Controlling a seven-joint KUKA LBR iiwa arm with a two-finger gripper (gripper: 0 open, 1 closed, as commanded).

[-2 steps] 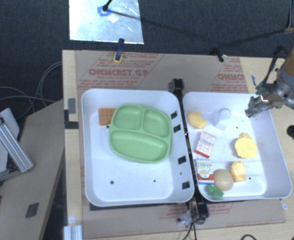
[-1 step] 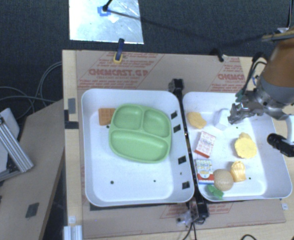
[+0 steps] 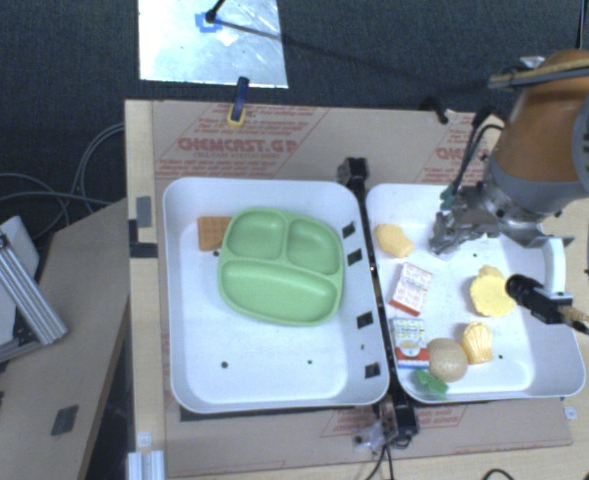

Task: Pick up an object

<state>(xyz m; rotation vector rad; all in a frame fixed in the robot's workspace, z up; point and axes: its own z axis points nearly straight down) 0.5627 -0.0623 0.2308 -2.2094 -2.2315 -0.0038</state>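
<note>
tool (image 3: 452,230) low over the right bin's (image 3: 549,373) far side, grip state cannot tell | nearest object: yellow food piece (image 3: 393,239) just to its left in that bin | green divided plate (image 3: 280,265) in left bin (image 3: 189,368)

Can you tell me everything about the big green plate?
The green plate looks like smooth, pale green plastic, a rounded shape with three sunken sections: two smaller ones at the back and one long one in front. Nothing lies in them. It sits flat in the left bin, slightly turned, near the middle. An orange-brown cracker-like square pokes out by its back left edge, touching or tucked just under it. The gripper is over the other bin.
</note>
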